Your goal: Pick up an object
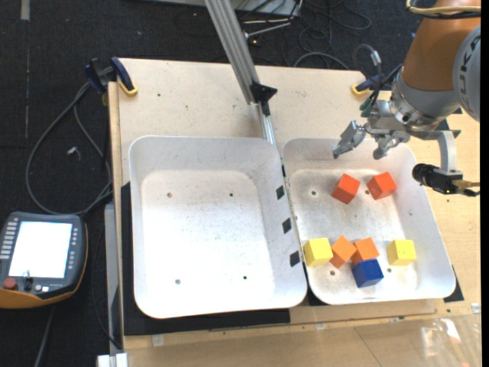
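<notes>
A pale wooden bench (191, 98) stands on a dark floor with loose cables, and it bears two shallow white bins side by side. The right bin (428, 228) is the landmark here. The left bin (199, 228) touches its left edge, and a slanted metal pole (233, 44) ends just above the seam between them. Far to the left of the right bin, off the bench, lies a teach pendant (42, 258) with a bright screen.

All the blocks lie inside the right bin. In its upper half are two orange cubes, one (346, 187) left of the other (381, 184), a little apart. Near its lower edge is a cluster: a yellow cube (318, 250), two orange ones (343, 250) (367, 247) touching each other, and a blue cube (367, 272) just below them. A second yellow cube (401, 251) sits slightly to the right of this cluster.

The gripper (365, 145) hangs over the upper rim of the right bin, above the two orange cubes and apart from them. Its fingers are spread, and nothing is between them (so no block is held).

The task seems to be at its beginning: no block is lifted, and the descent, the closing and the lift are all left to do.

No brand is readable with confidence; only some dark letters show on the orange band of the arm (443, 44), cut by the frame.
</notes>
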Motion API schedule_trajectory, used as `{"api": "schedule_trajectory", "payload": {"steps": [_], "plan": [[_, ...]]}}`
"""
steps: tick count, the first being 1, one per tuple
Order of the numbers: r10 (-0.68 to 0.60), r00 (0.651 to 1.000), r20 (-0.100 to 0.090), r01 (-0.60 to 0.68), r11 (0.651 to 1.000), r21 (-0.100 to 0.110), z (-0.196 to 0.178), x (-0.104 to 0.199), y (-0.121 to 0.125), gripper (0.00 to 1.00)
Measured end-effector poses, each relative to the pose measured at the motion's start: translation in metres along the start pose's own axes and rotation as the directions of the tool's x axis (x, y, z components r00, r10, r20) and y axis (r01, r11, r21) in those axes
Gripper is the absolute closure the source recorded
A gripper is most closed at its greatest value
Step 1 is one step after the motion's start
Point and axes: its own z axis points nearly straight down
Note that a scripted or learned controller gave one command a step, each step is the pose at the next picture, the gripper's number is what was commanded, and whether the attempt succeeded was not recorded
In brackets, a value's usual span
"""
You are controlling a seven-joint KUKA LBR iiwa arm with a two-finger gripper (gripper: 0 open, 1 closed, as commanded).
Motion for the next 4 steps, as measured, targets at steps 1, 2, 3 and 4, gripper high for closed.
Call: {"api": "schedule_trajectory", "payload": {"steps": [1, 2, 3, 4], "plan": [[0.0, 1.0, 0.0, 0.0, 1.0, 0.0, 0.0, 0.0, 0.0, 0.0], [0.0, 1.0, 0.0, 0.0, 1.0, 0.0, 0.0, 0.0, 0.0, 0.0], [0.0, 1.0, 0.001, 0.0, 1.0, 0.0, 0.0, 0.0, 0.0, 0.0], [0.0, 1.0, 0.001, 0.0, 1.0, 0.0, 0.0, 0.0, 0.0, 0.0]]}}
